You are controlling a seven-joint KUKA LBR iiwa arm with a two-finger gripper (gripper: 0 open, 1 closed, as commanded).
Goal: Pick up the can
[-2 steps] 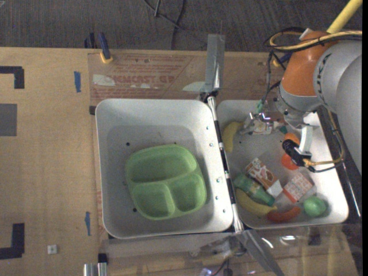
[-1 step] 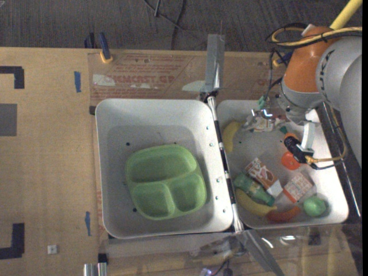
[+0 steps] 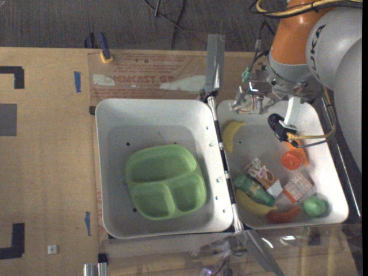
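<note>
The can [image 3: 292, 159] is a small orange cylinder in the right bin [image 3: 336, 180], near that bin's right wall. My gripper [image 3: 252, 102] hangs over the bin's back left corner, up and to the left of the can and well apart from it. Its fingers stand open with nothing between them. A black cable end [image 3: 279, 127] dangles from the wrist between the gripper and the can.
Around the can lie a banana [image 3: 232, 135], a red-and-white carton [image 3: 261, 174], a small box [image 3: 298, 186], a green bottle [image 3: 253, 189], a second banana [image 3: 254, 204], a red pepper [image 3: 283, 214] and a green apple [image 3: 314, 206]. A green divided plate [image 3: 167, 181] sits in the left bin [image 3: 109, 154].
</note>
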